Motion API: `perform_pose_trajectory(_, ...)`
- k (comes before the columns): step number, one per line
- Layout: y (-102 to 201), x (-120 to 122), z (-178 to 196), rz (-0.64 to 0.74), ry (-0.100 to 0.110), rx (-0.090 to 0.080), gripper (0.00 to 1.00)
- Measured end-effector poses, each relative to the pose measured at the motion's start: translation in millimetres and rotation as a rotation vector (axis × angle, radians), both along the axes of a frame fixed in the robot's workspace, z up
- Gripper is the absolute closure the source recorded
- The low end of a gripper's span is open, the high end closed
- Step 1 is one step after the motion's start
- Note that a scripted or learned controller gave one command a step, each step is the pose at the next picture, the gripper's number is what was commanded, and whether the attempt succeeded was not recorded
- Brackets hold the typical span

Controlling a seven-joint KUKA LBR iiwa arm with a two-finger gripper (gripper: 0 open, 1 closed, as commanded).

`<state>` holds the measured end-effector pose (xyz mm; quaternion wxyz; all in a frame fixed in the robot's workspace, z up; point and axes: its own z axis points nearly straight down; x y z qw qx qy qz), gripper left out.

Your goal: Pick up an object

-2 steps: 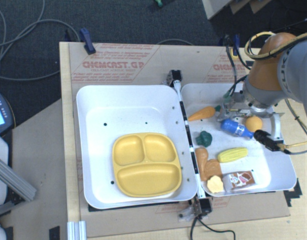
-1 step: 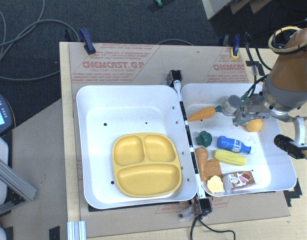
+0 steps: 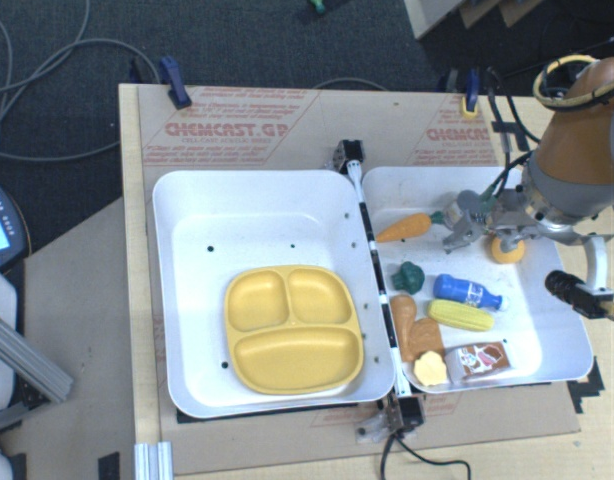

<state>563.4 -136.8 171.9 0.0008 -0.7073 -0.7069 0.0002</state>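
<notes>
The right bin (image 3: 557, 353) holds several toy foods. An orange carrot (image 3: 402, 229) lies at its far left, with a green piece (image 3: 411, 277) below it. A blue bottle (image 3: 467, 291) and a yellow corn cob (image 3: 462, 316) lie in the middle. A brown sausage (image 3: 402, 313), a brown bread piece (image 3: 424, 336), a yellow piece (image 3: 430, 369) and a small red-and-white packet (image 3: 482, 360) sit near the front. My gripper (image 3: 463, 221) hangs low over the far part of this bin, just right of the carrot's tip. A yellow-orange round piece (image 3: 507, 249) sits under the wrist.
The left bin (image 3: 187, 218) holds a yellow three-compartment plate (image 3: 292, 328). A black clip (image 3: 349, 154) sits at the far end of the ridge where the bins meet. Blue clamps (image 3: 173, 76) hold the cardboard bench top. Cables run at the right by the arm.
</notes>
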Motion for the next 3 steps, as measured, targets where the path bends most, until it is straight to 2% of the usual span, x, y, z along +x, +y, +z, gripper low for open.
perform_pose_trajectory(1, -47, 49, -92, 0.001, -0.003, -0.001, 0.0)
perform_pose_trajectory(2, -12, 99, -47, -0.001, 0.021, -0.004, 0.0)
perform_pose_trajectory(3, -36, 98, -75, -0.004, 0.048, 0.029, 0.0)
